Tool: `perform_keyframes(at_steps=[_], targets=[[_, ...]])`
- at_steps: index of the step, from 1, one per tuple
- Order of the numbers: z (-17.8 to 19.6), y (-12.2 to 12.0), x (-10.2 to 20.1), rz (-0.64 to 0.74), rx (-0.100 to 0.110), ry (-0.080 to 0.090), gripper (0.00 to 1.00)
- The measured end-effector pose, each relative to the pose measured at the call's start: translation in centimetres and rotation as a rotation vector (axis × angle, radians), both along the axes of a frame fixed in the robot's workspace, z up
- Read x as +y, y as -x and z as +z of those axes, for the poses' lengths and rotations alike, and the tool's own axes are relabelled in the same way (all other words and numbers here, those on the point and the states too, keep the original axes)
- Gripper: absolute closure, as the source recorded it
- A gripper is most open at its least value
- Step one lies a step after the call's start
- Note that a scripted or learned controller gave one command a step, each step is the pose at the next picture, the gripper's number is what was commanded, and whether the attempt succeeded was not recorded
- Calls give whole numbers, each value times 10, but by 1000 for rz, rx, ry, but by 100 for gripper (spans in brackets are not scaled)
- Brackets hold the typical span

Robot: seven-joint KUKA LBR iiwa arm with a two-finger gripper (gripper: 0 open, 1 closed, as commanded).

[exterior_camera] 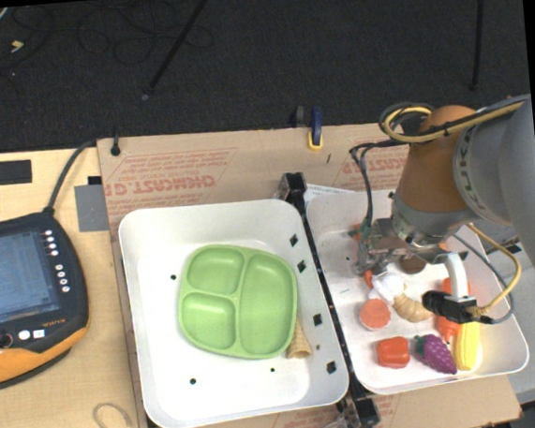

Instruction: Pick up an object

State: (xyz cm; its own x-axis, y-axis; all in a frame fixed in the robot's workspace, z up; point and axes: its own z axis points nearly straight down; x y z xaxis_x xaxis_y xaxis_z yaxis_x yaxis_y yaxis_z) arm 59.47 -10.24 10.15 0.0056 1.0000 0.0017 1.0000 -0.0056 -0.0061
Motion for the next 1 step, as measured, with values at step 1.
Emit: perform_keyframes(at_steps=[1], targets=[[56, 8, 3, 0, -7, 1, 100]])
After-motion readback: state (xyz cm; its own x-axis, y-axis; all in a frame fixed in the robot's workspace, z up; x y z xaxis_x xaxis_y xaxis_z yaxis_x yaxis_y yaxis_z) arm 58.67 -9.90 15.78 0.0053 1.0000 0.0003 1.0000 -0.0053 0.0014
